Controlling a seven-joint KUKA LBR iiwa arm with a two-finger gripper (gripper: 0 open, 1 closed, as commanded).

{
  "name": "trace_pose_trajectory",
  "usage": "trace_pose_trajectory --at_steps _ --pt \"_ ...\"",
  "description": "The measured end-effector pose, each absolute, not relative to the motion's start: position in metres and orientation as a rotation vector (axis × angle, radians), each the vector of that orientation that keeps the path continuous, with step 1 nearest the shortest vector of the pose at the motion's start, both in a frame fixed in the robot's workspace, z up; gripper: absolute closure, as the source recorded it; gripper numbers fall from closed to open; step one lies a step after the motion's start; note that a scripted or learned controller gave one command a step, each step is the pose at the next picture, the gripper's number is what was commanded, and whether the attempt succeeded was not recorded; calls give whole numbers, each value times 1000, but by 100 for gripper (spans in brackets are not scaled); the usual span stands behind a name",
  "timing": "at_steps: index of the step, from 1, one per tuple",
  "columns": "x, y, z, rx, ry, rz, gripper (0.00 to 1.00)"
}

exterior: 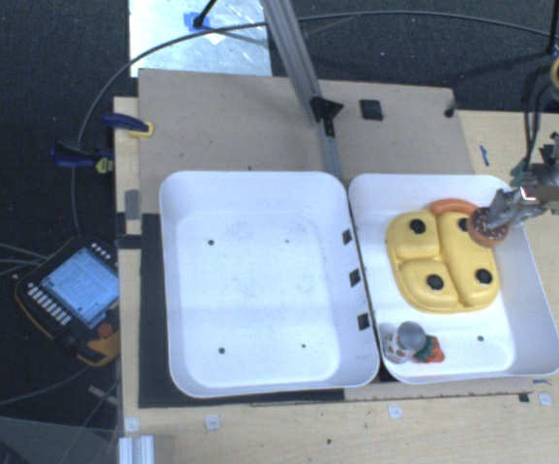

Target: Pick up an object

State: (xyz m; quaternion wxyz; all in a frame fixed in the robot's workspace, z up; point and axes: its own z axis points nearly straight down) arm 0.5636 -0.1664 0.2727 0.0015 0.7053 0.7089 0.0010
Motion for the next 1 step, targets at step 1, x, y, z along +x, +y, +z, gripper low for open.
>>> trace_pose_trajectory --at_steps 1 --pt "570 -121 271 2211 2231 4 100"
